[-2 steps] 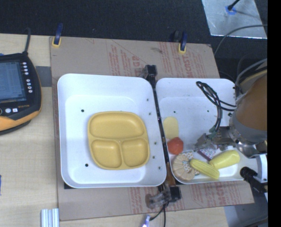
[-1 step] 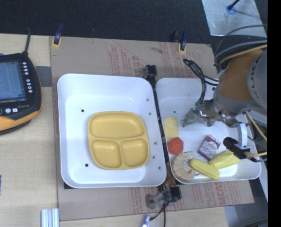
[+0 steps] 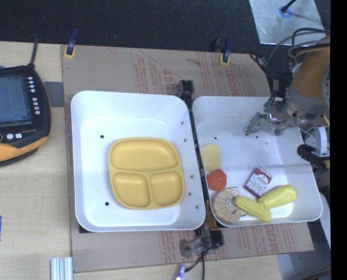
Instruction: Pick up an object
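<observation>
- Far left on the counter (image 3: 21, 214) sat a teach pendant (image 3: 13, 112), screen lit, well apart from the action.
- The left bin (image 3: 89, 112) carried one thing — a yellow divided tray (image 3: 145, 172), lying flat in the middle, untouched.
- Over the divide into the right bin (image 3: 232, 112), and here was the choice of pickings, all crowded along the near side: a pale yellow piece (image 3: 210, 155) against the left wall, a red-orange piece (image 3: 217, 179) just below it, a round tan disc (image 3: 225, 206), a corn cob (image 3: 253, 208) lying across the disc's edge, a small red-and-white packet (image 3: 258, 182), and a yellow banana-like piece (image 3: 278, 196) touching the cob's end.
- Farther right and toward the back, the tool (image 3: 270, 122) hung over a bare patch of the bin floor, fingers splayed apart and nothing between them — released, by every sign.
- The arm (image 3: 311, 80) leaned in from the right edge, orange band showing.
- My read: nothing was lifted yet. Every object lay in the bin, and the tool was well apart from the cluster. Choosing a target, descending, closing and raising all appeared to be left.
</observation>
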You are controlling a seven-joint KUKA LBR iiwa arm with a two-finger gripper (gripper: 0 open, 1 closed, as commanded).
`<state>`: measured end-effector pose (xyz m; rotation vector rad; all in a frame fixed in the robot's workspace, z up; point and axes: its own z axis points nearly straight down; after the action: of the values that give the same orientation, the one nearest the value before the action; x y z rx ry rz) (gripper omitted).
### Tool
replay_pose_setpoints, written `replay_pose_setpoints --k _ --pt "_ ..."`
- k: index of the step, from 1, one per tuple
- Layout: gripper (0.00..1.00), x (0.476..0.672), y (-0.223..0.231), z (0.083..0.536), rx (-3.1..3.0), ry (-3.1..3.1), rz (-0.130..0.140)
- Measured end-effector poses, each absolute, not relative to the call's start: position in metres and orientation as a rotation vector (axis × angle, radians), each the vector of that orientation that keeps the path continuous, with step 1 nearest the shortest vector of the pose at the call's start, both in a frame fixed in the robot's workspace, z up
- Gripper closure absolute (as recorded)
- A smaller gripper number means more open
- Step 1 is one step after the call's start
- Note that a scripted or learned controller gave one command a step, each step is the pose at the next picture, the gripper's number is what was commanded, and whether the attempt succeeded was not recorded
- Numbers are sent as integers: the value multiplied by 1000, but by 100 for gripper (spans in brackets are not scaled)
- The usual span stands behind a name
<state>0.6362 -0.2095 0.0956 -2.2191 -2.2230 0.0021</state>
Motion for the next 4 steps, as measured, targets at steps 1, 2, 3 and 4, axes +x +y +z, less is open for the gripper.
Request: replay_pose_setpoints --k 1,2,3,4 --pt "0 534 -172 101 -2215 -2224 6" --pt "100 534 -173 111 -2210 -2228 10" --pt "100 549 -93 123 -2211 -2230 5" --pt "0 549 -94 123 -2213 -2228 5"
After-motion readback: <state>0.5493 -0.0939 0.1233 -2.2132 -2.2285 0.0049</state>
